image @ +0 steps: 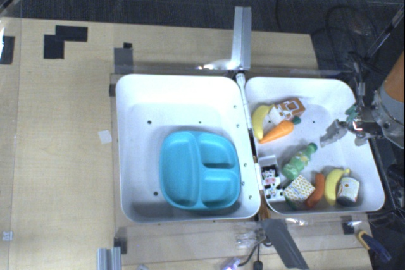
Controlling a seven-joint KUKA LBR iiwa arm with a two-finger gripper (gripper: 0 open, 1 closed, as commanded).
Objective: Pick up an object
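My gripper [347, 135] hangs over the right side of the right bin [329, 88], with its fingers spread open and nothing between them. Left of it lie an orange carrot [278, 131], a yellow banana [259, 120] and a small brown and white box [288, 109]. A green bottle [299, 161] lies below and left of the gripper. Along the bin's front edge sit a checkered block [299, 188], a red-orange piece [318, 190], a small yellow banana [333, 180] and a dark can [348, 190]. A white card with black marks [269, 175] rests by the divider.
The left bin [145, 104] holds a blue divided plate [199, 169]. A metal post [242, 38] stands behind the two bins where they meet. The arm comes in from the right edge, with cables near it.
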